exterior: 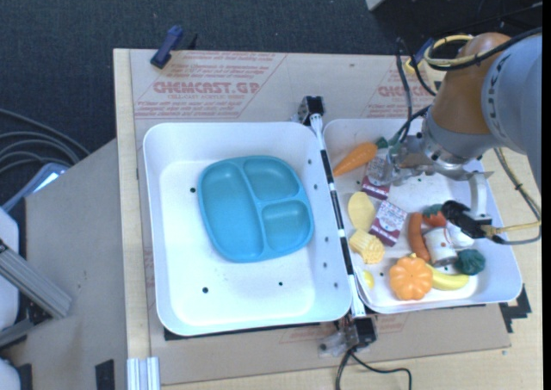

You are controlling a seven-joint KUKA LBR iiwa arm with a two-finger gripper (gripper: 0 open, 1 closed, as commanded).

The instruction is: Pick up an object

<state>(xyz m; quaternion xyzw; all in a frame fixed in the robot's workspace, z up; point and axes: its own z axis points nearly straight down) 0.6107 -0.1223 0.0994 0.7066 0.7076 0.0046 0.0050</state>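
Toy food lies heaped in the right bin (508, 281), one of two shallow white bins side by side on a cardboard-covered tabletop (215, 87). An orange carrot (355, 157) rests at the far left of that bin, close to the divide between the bins. Near it lie a pale yellow piece (361, 210), a small printed packet (389, 220) and a yellow corn cob (368, 248). A round orange pumpkin (410, 278) sits at the near edge, with a yellow banana (452, 280) just to its right and a green leafy piece (472, 261) beyond that. A reddish sausage (417, 234) lies between the packet and a small white can (440, 250).

The grey arm (508, 95), with its orange band (469, 87), reaches in from the right over the far part of the right bin. Its claw (385, 166) hangs low among the items, just right of the carrot and above the packet; whether its fingers are open or closed cannot be told, and nothing can be seen held between them.

The left bin (172, 294) carries a blue divided tray (256, 206) with three compartments, lying flat near its middle. A blue clip (166, 46) sits at the far left corner of the tabletop. Black clamps (312, 108) join the bins at the far and near ends of the divide.
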